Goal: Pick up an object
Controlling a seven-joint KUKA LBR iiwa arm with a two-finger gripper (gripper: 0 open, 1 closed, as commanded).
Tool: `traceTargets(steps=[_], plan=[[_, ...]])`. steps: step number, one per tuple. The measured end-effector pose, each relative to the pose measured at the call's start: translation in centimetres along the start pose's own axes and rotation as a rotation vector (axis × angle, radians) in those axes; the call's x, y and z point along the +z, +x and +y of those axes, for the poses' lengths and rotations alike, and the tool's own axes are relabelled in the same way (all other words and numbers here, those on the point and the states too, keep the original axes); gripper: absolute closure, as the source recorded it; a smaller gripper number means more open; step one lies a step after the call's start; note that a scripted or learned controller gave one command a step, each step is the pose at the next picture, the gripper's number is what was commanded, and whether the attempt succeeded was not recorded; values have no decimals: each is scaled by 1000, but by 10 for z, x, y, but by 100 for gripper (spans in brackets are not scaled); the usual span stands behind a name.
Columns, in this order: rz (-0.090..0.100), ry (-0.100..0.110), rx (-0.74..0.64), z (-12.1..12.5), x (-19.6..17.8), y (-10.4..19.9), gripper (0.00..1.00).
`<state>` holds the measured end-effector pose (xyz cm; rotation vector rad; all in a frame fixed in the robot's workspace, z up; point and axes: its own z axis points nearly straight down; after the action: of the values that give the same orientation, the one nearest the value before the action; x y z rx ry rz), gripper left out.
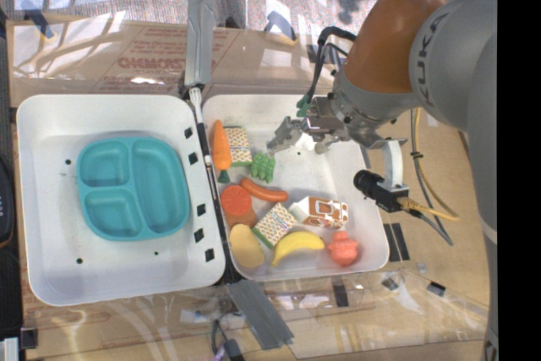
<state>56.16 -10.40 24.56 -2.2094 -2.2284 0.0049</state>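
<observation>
Arm: the grey arm with its orange band is reaching in from the right and hanging over the upper part of the right bin [372, 243].
Gripper: the gripper [297, 134] is hovering above the bare floor of that bin, near its far edge, just right of the green toy.
Fingers: they are blurred against the white bin, so I cannot tell how wide they are standing; nothing is showing between them.
Nearest candidate: the green toy [263, 166] is lying just below and left of the gripper, beside the carrot [221, 148] that is running along the bin's left wall.
Other candidates: a sausage [265, 190], a red round piece [236, 201], a patterned block [275, 225], a banana [297, 246], a milk carton [324, 214], a pink toy [342, 248] and a pale yellow piece [246, 245] are crowding the near half of the bin, several touching.
Handling: these are looking like hollow plastic play food, so likely light, stiff and smooth, apt to slip or skid under the fingers.
Where to grip: the green toy is probably best taken across its narrow width, since it is standing a little apart from its neighbours.
Left bin: a teal divided plate [133, 186] is resting in the left bin [38, 123].
</observation>
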Motion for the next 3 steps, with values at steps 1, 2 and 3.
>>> traceTargets(steps=[1, 2, 3], plan=[[-2, -5, -140, 20, -104, 24, 0], [-1, 0, -260, -55, -13, 37, 0], [0, 0, -337, -73, 71, 4, 0]])
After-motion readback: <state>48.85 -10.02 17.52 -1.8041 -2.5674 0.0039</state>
